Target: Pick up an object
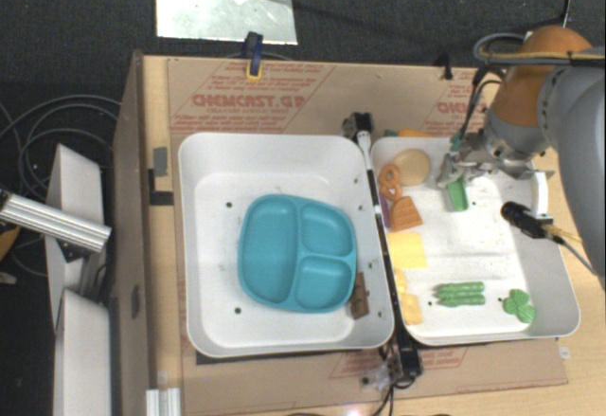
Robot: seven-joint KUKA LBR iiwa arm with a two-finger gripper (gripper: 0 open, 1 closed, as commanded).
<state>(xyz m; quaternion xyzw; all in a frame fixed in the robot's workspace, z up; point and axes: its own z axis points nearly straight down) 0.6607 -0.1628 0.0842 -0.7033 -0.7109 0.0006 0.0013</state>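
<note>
Left bin holds one teal divided plate at its centre and one small brown piece against its right wall near the front corner. Right bin carries the loose items: one curled orange piece, one tan round piece, one orange wedge and one yellow slab along its left edge, one green pod and one green leafy piece near the front edge. Gripper sits low at the back of the right bin, directly over one green stick. Claw state: cannot tell. Judged step: grasp attempt on the green stick, not confirmed. Next move calls for a firm closure, then a straight lift to verify.
</note>
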